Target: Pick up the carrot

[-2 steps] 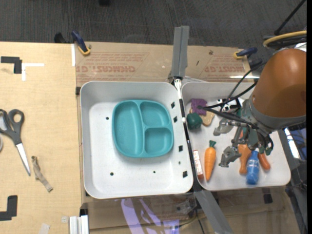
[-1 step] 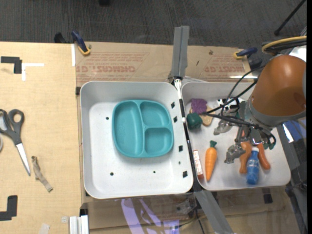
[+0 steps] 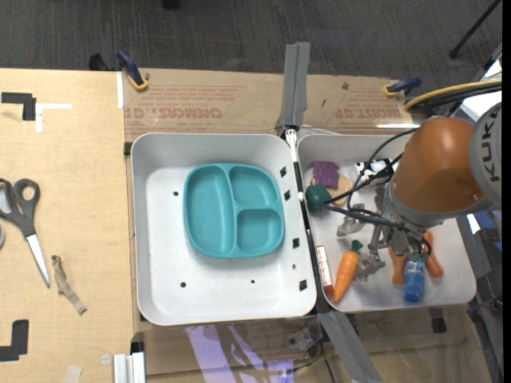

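Note:
The carrot (image 3: 344, 272) is orange with a small green top. It lies in the right bin (image 3: 447, 295) near the front left corner, its tip pointing to the front wall. My gripper (image 3: 370, 255) hangs low over the bin just right of the carrot's green end, under the arm's orange band (image 3: 435, 166). Nothing is visibly held in it. The wrist hides part of the bin's middle.
Just right of the gripper are a blue bottle (image 3: 413, 282) and two more orange items (image 3: 432, 263). A purple piece (image 3: 325, 172) and a green piece (image 3: 317, 197) lie at the bin's back left. The left bin (image 3: 160, 238) holds a teal divided plate (image 3: 235, 210).

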Available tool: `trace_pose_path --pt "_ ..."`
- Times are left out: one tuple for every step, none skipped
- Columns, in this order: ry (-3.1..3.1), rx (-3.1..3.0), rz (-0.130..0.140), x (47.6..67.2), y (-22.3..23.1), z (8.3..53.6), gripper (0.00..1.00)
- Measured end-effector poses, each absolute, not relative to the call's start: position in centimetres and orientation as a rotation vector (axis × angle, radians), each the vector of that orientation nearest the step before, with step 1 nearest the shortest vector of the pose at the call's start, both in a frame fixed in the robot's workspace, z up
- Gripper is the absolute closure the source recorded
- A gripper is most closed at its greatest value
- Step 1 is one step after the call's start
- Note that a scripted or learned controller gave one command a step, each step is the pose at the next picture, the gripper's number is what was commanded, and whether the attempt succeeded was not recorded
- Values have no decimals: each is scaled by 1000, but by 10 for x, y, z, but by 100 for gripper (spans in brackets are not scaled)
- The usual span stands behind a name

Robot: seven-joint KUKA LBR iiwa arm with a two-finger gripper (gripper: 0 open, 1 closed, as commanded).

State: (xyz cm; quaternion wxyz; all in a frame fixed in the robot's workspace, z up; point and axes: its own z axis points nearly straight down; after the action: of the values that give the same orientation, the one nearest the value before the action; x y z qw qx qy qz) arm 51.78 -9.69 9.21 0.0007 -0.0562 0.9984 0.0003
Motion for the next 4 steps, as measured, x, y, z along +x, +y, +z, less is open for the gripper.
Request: trace_pose_path --pt "3141 -40 1 487 -96 92 0" --pt "3138 117 1 486 -95 92 0" --pt "3123 349 1 478 -93 91 0" --pt "2821 1383 -2 493 -95 91 0"
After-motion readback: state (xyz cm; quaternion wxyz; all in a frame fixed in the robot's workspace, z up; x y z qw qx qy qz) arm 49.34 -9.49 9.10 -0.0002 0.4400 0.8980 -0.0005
